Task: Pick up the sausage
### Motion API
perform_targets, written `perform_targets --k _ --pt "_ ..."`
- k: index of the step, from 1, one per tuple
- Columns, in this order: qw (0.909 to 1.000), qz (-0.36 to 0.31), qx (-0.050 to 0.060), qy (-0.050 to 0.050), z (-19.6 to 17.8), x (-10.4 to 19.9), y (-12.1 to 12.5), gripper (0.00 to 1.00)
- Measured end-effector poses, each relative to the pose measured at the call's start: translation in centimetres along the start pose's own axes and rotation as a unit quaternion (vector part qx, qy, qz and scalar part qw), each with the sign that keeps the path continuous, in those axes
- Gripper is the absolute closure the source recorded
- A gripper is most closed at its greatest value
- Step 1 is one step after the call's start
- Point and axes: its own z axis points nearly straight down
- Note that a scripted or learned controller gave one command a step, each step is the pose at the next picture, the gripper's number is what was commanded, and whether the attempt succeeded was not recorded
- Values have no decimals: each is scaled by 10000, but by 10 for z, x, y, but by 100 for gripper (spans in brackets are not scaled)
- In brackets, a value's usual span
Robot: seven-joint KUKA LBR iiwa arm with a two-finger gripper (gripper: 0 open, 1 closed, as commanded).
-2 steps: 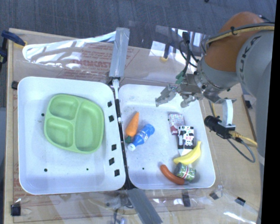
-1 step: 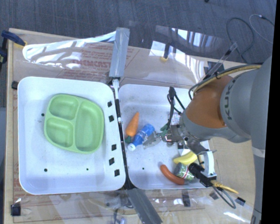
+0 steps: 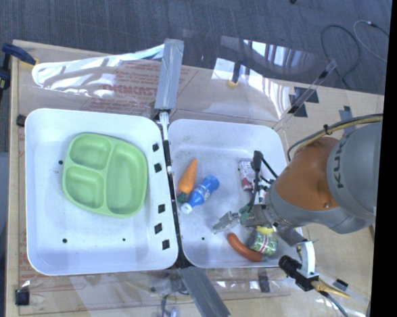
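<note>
one sausage (image 3: pixel 244 248) lies just below the gripper (image 3: pixel 229 221) in the right bin (image 3: pixel 217 139).

Readable text on the bench and arm

Faint red block lettering runs across the clear plastic sheet (image 3: pixel 102 80) taped at the bench's twelve o'clock edge, above the left bin, too washed out to read letter by letter. On the grey robot arm (image 3: pixel 357 172) at three o'clock, dark letters reading "KU" show. The small green-labelled can (image 3: pixel 264 242) carries print too small to read.
</note>
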Motion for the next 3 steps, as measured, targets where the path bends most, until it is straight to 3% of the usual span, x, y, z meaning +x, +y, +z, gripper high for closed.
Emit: perform_targets --k 1,2,3 --pt "9995 -304 2 3 0 1 0 0" --pt "9994 -333 0 -7 -10 0 1 100" --pt "9994 -333 -2 -9 -10 0 1 0"
